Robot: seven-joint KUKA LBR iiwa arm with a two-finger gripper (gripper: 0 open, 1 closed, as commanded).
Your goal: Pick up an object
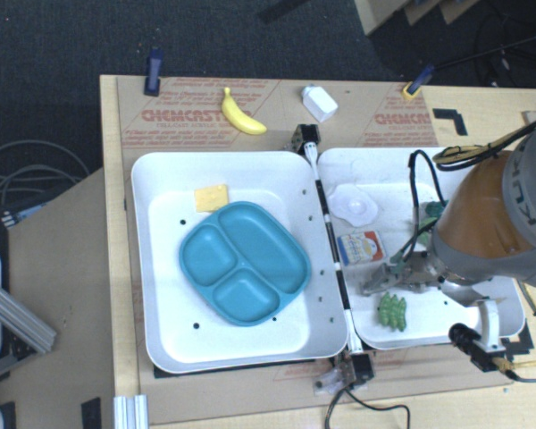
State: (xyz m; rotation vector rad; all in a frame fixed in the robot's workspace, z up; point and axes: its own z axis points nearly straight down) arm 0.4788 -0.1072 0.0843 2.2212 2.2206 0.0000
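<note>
My gripper point(386, 281) is low in the right bin point(375, 333), near its left wall. It sits just above a green broccoli-like toy point(392, 312) and just below a small white packet with blue and red print point(359, 246). A clear plastic lid point(354, 206) lies further back in the same bin. Part of another green object point(431, 210) peeks out from behind the arm's orange band point(487, 208). I see nothing held in the gripper.
The left bin point(161, 239) holds a blue divided plate point(243, 262) and a yellow square piece point(211, 197). Behind the bins, on the bench, lie a banana point(241, 114), a white block point(320, 104) and two clips point(154, 71) point(417, 83). Black cables loop over the arm.
</note>
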